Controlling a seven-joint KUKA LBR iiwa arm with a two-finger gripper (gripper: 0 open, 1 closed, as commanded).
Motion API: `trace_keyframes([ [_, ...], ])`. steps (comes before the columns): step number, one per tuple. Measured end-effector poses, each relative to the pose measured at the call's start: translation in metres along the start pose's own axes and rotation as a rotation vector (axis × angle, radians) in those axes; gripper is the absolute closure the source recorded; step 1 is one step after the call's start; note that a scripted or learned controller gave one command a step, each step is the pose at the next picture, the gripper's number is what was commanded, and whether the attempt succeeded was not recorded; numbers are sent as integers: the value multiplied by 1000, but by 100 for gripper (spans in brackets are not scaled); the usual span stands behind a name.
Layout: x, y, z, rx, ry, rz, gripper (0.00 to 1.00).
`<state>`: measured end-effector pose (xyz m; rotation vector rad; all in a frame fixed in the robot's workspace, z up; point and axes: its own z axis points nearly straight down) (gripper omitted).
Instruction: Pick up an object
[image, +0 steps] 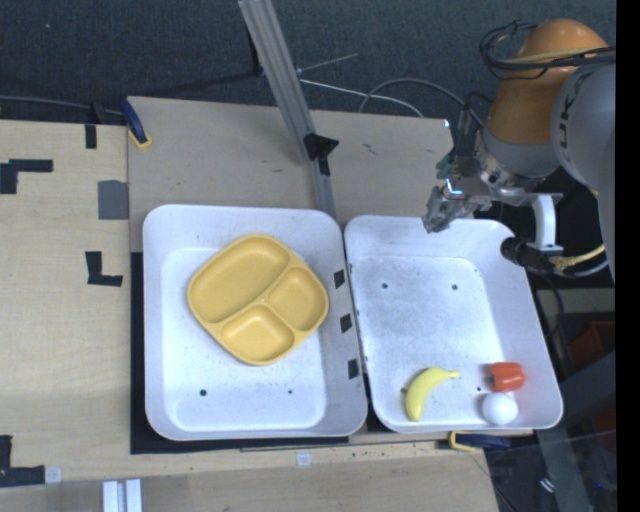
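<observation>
A yellow banana (425, 390) lies near the front of the right bin (440, 300). An orange-red piece (507, 376) and a white ball (499, 408) sit close together in that bin's front right corner. My gripper (438, 218) hangs over the back edge of the right bin, far from all three objects, with nothing seen between its fingers. A yellow divided plate (258, 298) rests in the left bin (180, 330).
A grey metal pole (290, 95) slants down from the top to the gap between the bins. Cables (400, 95) trail behind the right bin. The arm's orange band (545, 80) and grey body occupy the upper right.
</observation>
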<state>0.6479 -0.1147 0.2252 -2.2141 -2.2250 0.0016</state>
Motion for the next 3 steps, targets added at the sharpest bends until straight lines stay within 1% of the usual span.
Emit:
trace_keyframes([
  [1, 50, -9, 10, 1, 0, -1, 100],
  [2, 113, -19, 4, 0, 1, -3, 100],
  [3, 173, -36, -5, 0, 1, -4, 100],
])
